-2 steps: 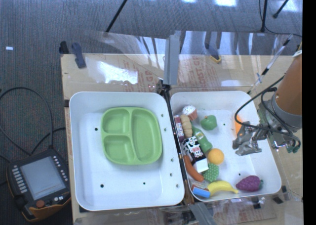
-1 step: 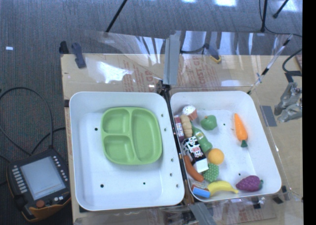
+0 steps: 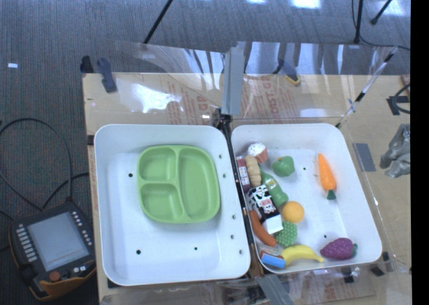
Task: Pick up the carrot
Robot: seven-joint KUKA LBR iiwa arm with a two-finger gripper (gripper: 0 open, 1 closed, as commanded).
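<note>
The carrot [image 3: 326, 174], orange with a small dark green stem end, lies alone on the floor of the right bin [image 3: 348, 196], near its right wall and pointing toward the back. My gripper [image 3: 397, 153], a grey shape at the view's right edge, is outside the bin. It is to the right of the carrot and apart from it, with nothing seen in it.
A row of toy food lines the right bin's left and front: green apple [image 3: 283, 165], orange [image 3: 292, 212], cow-print carton [image 3: 263, 202], long red-orange piece [image 3: 263, 230], banana [image 3: 301, 253], purple grapes [image 3: 338, 249]. The left bin [image 3: 114, 230] holds a green divided plate [image 3: 179, 183].
</note>
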